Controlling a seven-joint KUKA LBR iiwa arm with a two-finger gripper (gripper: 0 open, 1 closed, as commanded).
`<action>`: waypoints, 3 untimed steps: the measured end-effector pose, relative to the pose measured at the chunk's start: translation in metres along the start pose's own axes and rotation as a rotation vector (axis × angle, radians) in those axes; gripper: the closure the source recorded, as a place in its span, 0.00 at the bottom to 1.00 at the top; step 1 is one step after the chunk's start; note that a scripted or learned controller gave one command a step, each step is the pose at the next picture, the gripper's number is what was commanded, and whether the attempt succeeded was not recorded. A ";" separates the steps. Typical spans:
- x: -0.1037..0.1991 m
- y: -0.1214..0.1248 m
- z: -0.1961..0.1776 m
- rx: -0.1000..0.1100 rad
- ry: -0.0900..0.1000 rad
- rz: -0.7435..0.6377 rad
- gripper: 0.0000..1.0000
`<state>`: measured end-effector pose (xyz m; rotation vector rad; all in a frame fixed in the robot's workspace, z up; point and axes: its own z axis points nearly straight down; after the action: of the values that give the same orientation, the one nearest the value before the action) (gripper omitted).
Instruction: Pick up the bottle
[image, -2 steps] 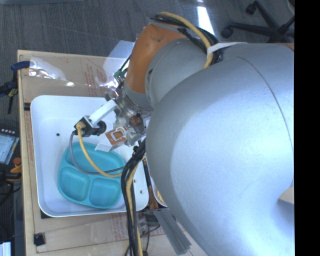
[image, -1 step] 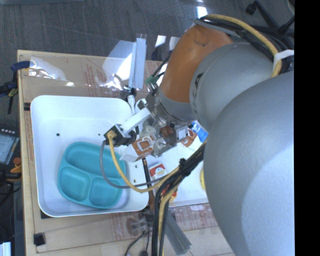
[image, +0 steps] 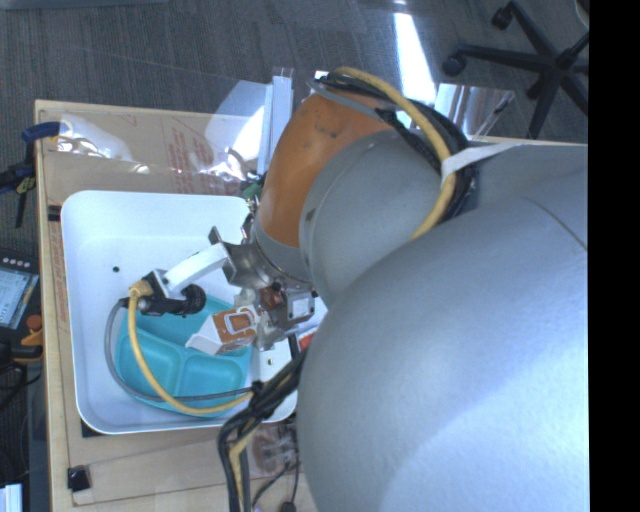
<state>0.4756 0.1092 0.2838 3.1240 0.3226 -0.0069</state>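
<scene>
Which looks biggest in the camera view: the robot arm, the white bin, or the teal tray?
1. Robot arm, though being nearest the camera makes it look bigger.
2. White bin.
3. Teal tray, lying inside the bin.

Single fixed camera above bench (image: 130, 135), slanted downward; arm (image: 450, 330) very near lens, entering from right

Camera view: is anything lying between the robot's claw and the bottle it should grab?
I cannot tell which item is the bottle. The gripper hangs over the right part of the white bin, just above an orange packet; a teal tray and a looped yellow cable crowd that spot.
</scene>
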 end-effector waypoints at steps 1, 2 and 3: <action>0.040 0.083 0.066 0.006 -0.007 -0.398 1.00; -0.012 0.171 0.095 0.007 -0.003 -0.557 1.00; 0.027 0.070 0.094 0.005 -0.003 -0.532 1.00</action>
<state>0.5155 0.0463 0.1895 2.9342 1.1350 -0.0123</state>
